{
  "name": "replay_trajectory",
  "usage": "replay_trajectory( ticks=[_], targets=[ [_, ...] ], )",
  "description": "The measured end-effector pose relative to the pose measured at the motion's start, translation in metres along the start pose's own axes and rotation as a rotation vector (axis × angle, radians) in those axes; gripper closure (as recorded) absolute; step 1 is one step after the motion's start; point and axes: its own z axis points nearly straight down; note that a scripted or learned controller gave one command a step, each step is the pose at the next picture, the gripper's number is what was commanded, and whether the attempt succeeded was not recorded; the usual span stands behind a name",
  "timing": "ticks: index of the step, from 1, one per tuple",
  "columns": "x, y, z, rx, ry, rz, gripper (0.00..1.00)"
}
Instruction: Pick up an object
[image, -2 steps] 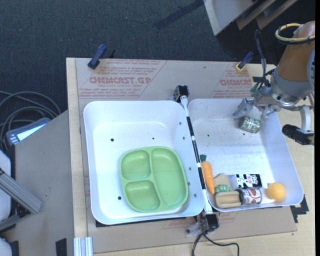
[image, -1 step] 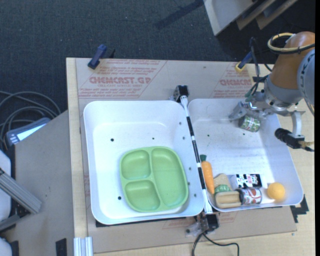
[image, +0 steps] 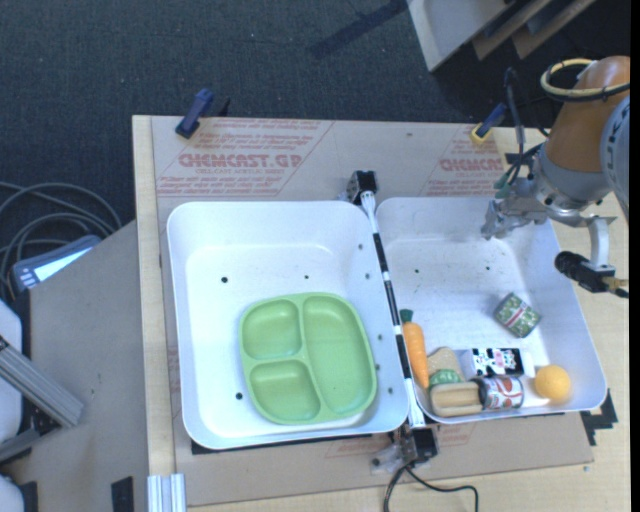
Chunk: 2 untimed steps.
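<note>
The grey metal two-finger gripper (image: 495, 222) hung over the far right corner of the right shallow white plastic bin (image: 440, 250), on the grey arm with its orange band (image: 585, 125). Whether it was open or closed could not be told, and nothing was seen in its hold.

The things to pick lay well apart from the gripper, toward the near end of that bin. Closest to the gripper was a small green box-shaped packet with a patterned face (image: 516, 314), lying tilted on the bin floor. Farther off, along the near wall, were a smooth round orange fruit (image: 552, 383), a small red-labelled cylindrical can on its side (image: 503, 392), a flat black-and-white patterned card (image: 496, 359), a tan bun-shaped toy sandwich (image: 455, 397) and a slender tapered orange carrot with a green tip (image: 414, 353) against the bin's left wall.

Across the divide, the left shallow white plastic bin (image: 200, 250) held a matte pale-green plastic tray with three rounded compartments (image: 306, 356).
</note>
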Motion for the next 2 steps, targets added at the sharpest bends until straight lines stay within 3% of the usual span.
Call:
replay_trajectory(
  ticks=[1,2],
  targets=[
    [0.000,0.000,0.001,0.001,0.001,0.000,0.00],
    [-0.037,0.012,-0.074,0.027,0.013,0.001,0.00]
  ],
)
